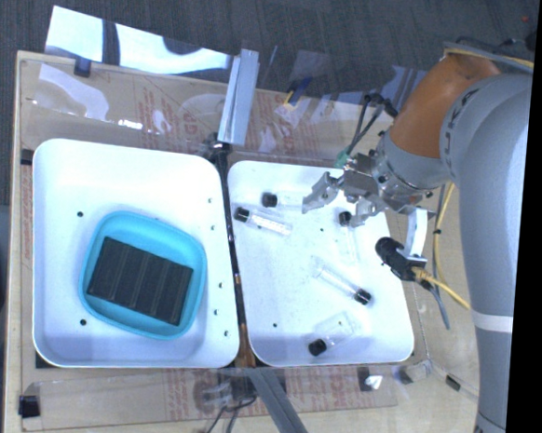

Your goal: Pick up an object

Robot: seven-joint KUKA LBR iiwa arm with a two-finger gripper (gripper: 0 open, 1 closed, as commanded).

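My gripper (339, 204) hangs over the back of the right bin (284, 352), its two fingers spread apart with nothing between them. Several small clear tubes with black caps lie on the bin floor. One tube (263, 221) is left of the gripper, near the bin's left wall. Another tube (342, 284) lies in front of the gripper, and a third tube (330, 337) sits near the front wall. A loose black cap (269, 200) rests just left of the left finger (318, 193).
The left bin (59, 176) holds a blue tray (143, 274) with a dark ribbed insert. A metal divider bar (236, 96) stands behind the seam between the bins. Cables and a black fitting (397, 256) hang beside the wrist at the right bin's right wall.
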